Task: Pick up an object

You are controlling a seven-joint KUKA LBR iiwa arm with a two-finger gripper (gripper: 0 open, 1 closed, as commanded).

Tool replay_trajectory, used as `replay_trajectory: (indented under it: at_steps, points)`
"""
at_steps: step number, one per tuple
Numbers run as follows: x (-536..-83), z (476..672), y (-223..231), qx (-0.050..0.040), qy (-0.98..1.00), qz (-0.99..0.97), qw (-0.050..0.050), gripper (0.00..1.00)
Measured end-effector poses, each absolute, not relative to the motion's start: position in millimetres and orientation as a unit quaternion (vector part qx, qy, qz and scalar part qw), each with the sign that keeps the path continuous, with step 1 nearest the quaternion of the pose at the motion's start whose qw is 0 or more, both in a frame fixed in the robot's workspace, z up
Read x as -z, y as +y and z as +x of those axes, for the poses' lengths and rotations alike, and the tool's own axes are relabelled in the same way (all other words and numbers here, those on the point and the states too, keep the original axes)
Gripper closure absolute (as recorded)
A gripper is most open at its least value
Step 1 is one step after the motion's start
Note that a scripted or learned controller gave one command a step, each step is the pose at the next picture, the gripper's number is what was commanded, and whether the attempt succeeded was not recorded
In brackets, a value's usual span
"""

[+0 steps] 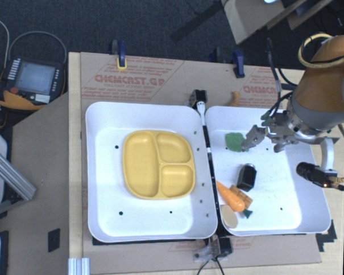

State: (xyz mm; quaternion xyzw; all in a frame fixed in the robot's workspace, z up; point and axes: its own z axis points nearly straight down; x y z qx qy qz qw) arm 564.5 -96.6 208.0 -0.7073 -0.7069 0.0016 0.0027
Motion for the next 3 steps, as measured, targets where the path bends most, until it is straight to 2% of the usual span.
replay_trajectory:
  at_steps: [2, 3]
  points:
    - [-90.7, 560.3, -95.4, -0.0018, -0.707, -0.707, 0.003, 0.0]
    - [-104.5, 561.8, -95.9, 0.0001, -0.707, -0.708, 0.0, 1.0]
